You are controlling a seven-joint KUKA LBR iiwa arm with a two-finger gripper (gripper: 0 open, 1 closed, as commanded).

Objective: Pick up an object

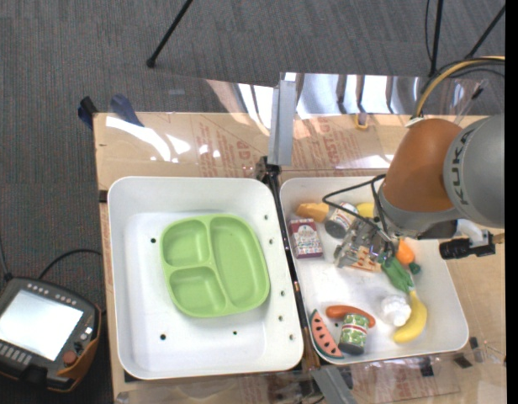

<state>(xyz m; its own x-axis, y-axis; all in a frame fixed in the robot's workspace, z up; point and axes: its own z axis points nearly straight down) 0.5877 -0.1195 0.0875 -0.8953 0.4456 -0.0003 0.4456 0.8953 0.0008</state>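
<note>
Your left bin (124,225) holds a green three-compartment plate (214,265). The right bin (457,310) holds a banana (413,318) near its front-right corner. Whether the gripper (360,249) is apart or together you cannot tell.

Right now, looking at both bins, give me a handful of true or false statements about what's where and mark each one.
1. The green divided plate lies in the left bin. True.
2. The banana lies in the left bin. False: it lies in the right bin, near the lower right corner.
3. The watermelon slice sits at the right bin's lower left corner. True.
4. The gripper hangs over the plate. False: it is over the right bin.
5. The small red box lies beside the centre divider. True.
</note>
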